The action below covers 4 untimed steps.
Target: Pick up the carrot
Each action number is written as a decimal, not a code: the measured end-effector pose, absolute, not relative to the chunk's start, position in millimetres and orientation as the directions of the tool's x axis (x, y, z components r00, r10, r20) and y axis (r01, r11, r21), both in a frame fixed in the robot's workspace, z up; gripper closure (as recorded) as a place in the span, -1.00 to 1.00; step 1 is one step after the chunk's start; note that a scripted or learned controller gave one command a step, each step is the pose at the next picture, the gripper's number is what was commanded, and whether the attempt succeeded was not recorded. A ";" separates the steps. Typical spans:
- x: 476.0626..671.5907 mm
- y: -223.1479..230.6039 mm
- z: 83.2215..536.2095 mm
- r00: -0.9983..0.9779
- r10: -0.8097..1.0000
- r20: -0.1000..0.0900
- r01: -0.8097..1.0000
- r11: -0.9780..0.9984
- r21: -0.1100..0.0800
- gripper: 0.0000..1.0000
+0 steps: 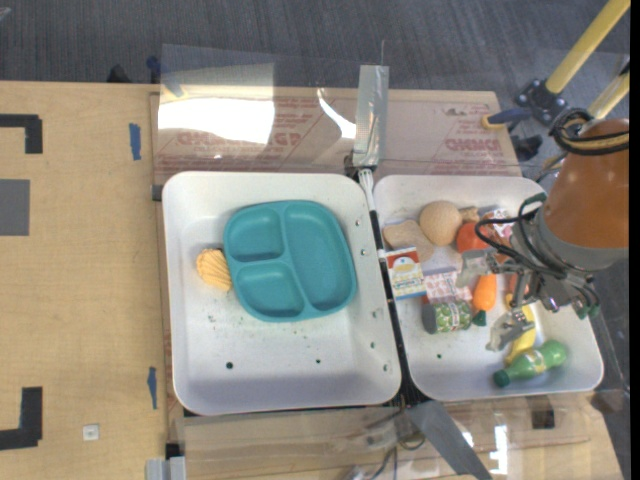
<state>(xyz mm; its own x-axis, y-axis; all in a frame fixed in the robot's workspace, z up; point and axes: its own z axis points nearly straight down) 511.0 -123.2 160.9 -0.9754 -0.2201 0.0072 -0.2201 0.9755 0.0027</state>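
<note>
Two shallow white bins sit side by side on the bench, and the carrot [485, 294] lies in the right bin [585, 373], near its middle. It is a small orange piece with its long axis running roughly up and down in the view, tilted slightly; which end is the tip and which the stalk is too small to make out, and a dark cable or finger crosses near its upper end. The gripper [522, 298] hangs low over this bin just to the right of the carrot, below the arm's orange band [592, 200] — whether the jaws are spread or pressed together cannot be told, since the metal parts blur into the clutter under them, and nothing can be seen pinched between them. Around the carrot the bin is crowded: a tan round ball [439, 222] toward the back, a beige wedge [402, 233] beside it, a small red-and-white carton [405, 271] at the left wall, a dark green can [451, 316] just left of the carrot, an orange-red item [469, 236] partly hidden behind cables, and a green bottle [531, 362] lying on its side at the front, with something yellow [519, 340] half covered just above it. The left bin [200, 368] holds a teal divided plate [289, 259] — three compartments — and a yellow shell-shaped toy [213, 267] touching the plate's left edge.
</note>
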 end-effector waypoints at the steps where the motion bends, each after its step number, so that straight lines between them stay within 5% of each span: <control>1: 525.6 -102.2 90.2 -0.987 -0.161 -0.014 -0.161 0.987 -0.003 -1.00; 2: 603.6 -127.8 88.6 -0.990 -0.137 -0.012 -0.137 0.991 -0.003 -1.00; 3: 605.7 -128.0 101.4 -0.990 -0.137 -0.019 -0.137 0.991 -0.006 1.00; 4: 613.8 -170.1 231.6 -0.959 -0.281 -0.018 -0.281 0.960 -0.010 1.00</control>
<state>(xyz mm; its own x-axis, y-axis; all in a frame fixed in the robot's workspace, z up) 613.8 -170.1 231.6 -0.9595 -0.2812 -0.0180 -0.2810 0.9596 -0.0102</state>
